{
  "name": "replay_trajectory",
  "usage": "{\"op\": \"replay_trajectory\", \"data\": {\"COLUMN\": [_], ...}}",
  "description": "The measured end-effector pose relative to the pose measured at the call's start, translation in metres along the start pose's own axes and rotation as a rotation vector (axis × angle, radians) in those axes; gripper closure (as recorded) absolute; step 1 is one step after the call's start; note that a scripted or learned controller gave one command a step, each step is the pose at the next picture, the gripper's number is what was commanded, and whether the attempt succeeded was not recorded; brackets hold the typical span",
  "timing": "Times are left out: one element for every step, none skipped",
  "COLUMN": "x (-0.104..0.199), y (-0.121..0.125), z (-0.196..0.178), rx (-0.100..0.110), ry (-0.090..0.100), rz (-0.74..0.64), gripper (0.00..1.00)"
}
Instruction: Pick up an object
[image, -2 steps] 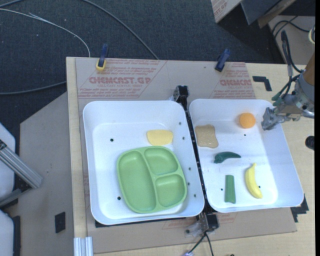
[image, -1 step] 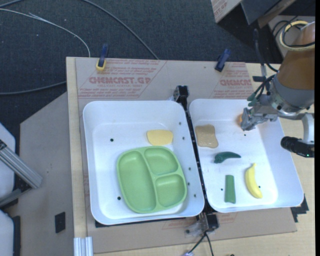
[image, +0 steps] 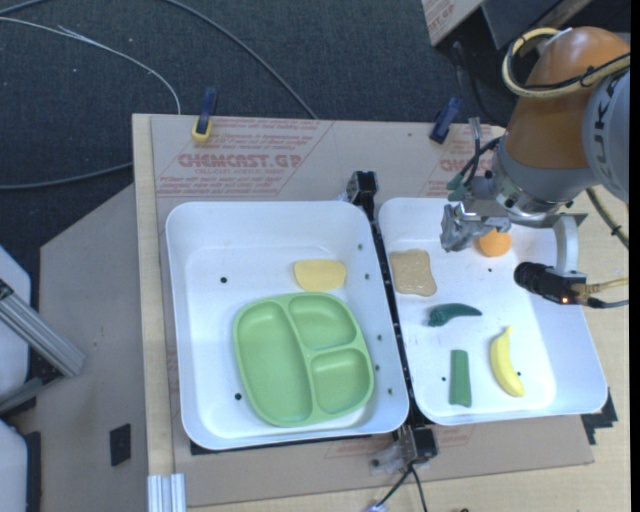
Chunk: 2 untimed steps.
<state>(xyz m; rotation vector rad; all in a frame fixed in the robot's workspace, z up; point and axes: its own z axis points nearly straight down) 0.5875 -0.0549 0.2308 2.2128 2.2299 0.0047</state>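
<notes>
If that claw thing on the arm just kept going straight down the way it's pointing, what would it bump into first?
Probably the orange ball at the back of the right bin. The end effector points down right beside it, so it might instead reach the bin floor just left of the ball; depth is unclear from this view.

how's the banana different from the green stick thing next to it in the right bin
The banana is yellow and curved, tapering to its ends; the green stick is dark green, straight and blocky. The banana lies nearer the right bin's outer wall, the green stick nearer the middle. Both lie flat, roughly parallel, apart from each other.
</notes>
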Motion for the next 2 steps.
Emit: {"op": "replay_trajectory", "data": {"x": [0.054,0.115], "y": [0.017,0.029], "z": [0.002,0.005], "rx": [0.000,-0.001], "ry": [-0.002,0.000], "rz": [0.007,0.001], "gripper": [1.00,1.00]}}
